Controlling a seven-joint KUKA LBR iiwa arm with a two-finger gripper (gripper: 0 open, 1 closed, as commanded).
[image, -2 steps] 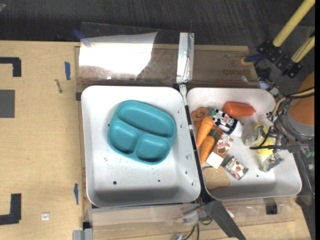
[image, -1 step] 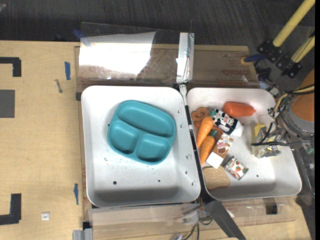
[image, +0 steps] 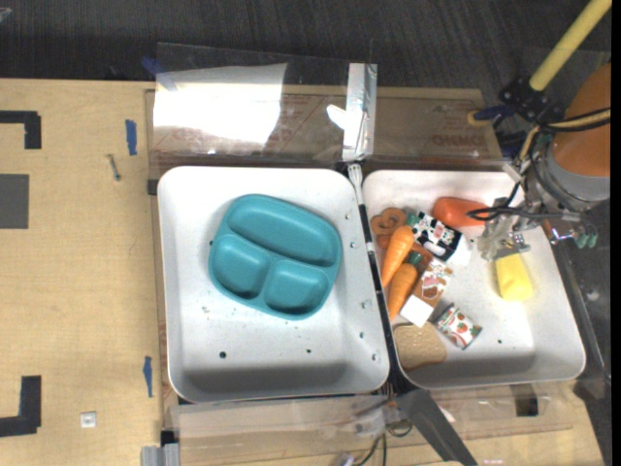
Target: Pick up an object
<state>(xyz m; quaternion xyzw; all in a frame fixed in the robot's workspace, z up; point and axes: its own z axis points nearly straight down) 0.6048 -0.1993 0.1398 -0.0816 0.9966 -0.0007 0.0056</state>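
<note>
Now the gripper [image: 506, 233] hangs over the right bin [image: 558, 352], just above the yellow block [image: 514, 278]; finger state cannot be told

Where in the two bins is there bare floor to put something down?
Left bin: a bare band in front of the teal tray, plus strips at its sides. Right bin: open floor at the front right, below the yellow block and right of the small packet. The right bin's left half is crowded with carrots and packets.
</note>
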